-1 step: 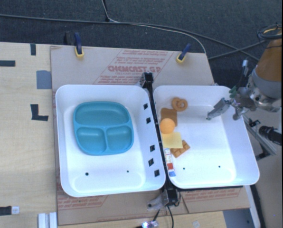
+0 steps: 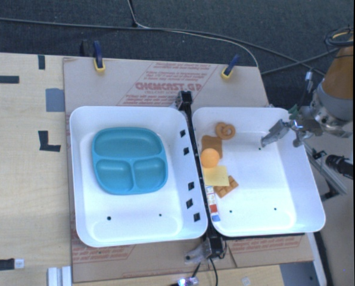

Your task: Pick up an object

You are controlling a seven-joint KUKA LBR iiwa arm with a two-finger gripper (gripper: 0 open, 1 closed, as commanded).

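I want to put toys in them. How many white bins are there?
2. The left bin holds a blue plate; the right bin holds small food toys along its left side.

You can read red print on the cardboard sheet (image 2: 165, 82) under the two bins, where the largest line looks like "CHEMCAST GP", while the smaller lines around it are too blurred to make out.

light: bright, even, from overhead | shadows: soft, faint under the blue tray (image 2: 130, 160) | glare: mild washout on the right bin (image 2: 285, 189) floor | focus: slightly soft overall, low resolution; gripper (image 2: 285, 133) blurred | edges: no clear distortion
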